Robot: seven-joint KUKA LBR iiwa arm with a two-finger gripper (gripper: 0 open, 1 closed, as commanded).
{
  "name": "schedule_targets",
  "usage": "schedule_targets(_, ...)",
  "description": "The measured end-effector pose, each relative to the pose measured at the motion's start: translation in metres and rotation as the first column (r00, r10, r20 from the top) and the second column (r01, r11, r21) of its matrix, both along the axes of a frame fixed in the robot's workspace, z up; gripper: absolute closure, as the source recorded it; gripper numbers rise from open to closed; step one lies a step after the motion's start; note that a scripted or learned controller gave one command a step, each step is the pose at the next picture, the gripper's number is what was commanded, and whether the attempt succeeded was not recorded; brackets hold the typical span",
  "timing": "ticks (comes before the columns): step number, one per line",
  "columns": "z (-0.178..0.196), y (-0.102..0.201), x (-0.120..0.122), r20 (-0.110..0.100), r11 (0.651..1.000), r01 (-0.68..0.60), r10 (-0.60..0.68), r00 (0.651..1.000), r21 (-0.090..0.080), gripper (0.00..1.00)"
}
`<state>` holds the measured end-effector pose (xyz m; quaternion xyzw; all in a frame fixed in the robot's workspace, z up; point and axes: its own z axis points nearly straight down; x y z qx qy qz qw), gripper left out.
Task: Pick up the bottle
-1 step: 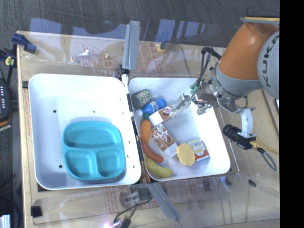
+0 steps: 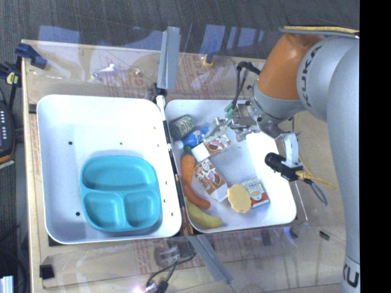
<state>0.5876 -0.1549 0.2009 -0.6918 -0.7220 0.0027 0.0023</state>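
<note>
Two white bins sit side by side: the left bin (image 2: 55, 163) holds one blue divided tray (image 2: 121, 193). The right bin (image 2: 278, 209) holds one bottle (image 2: 198, 144) near its upper-left, one banana (image 2: 203, 217) and one carrot (image 2: 188, 170). The end effector (image 2: 235, 126) hovers just beside the bottle.

The arm (image 2: 333, 96) is thick and rounded, with a smooth grey shell and a broad orange band (image 2: 287, 66) above the wrist. Below the band sits a grey wrist collar, then the metal tool (image 2: 235, 126) with small silvery parts. A thin black cable loops beside the wrist.
</note>
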Motion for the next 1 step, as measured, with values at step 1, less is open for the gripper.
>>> schedule_targets(1, -0.0988, 0.0128, 0.0361, 0.004, 0.995, -0.099, 0.099, 0.995, 0.001, 0.00)
